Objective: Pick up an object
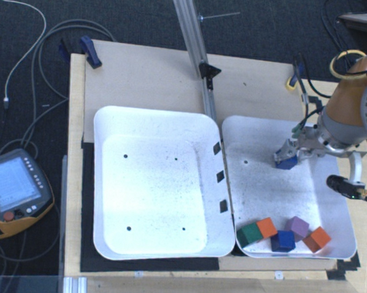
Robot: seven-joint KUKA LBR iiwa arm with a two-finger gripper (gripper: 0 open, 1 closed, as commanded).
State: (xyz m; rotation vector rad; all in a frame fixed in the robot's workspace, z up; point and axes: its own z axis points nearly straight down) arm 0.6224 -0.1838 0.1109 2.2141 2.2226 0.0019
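My gripper (287,156) hangs over the upper middle of the right bin (262,193), reached in from the right below the orange-banded wrist. A small blue block (286,162) shows at its fingertips, and the fingers are shut on it. Along the bin's front edge lie a green block (249,233), an orange block (266,227), a second blue block (283,241), a purple block (299,226) and another orange block (318,238).
The left bin (149,184) sits beside the right one, with black clips on the shared rim. A slanted aluminium pole (192,30) rises from the bench's back. A teach pendant (9,189) and cables lie on the floor at left.
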